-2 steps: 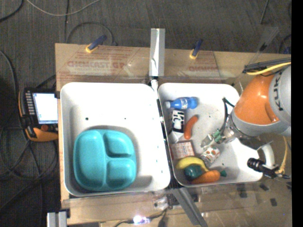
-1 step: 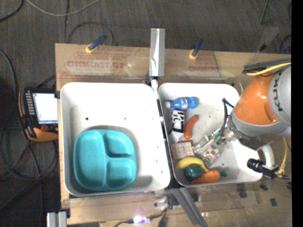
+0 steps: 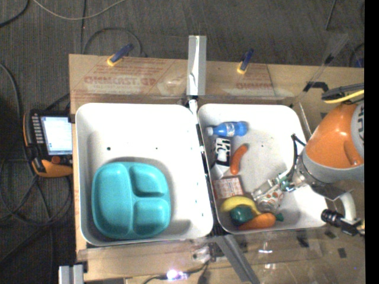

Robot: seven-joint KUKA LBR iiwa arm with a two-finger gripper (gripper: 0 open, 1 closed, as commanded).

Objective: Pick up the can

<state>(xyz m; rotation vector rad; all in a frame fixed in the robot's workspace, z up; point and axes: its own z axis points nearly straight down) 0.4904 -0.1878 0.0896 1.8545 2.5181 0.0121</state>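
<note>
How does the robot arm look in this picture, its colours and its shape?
The arm is rounded, with a broad orange band above a grey wrist. A thin metallic gripper extends from the wrist, with greenish parts near its base.

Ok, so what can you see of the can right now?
The can looks short and squat, with a faded reddish and white label. It sits in the right bin close to the bin's left wall; whether it stands or lies is hard to tell. The yellow toy fruit presses against its near side, and the orange sausage-shaped toy ends just above it. The gripper is to its right, apart from it.
</note>
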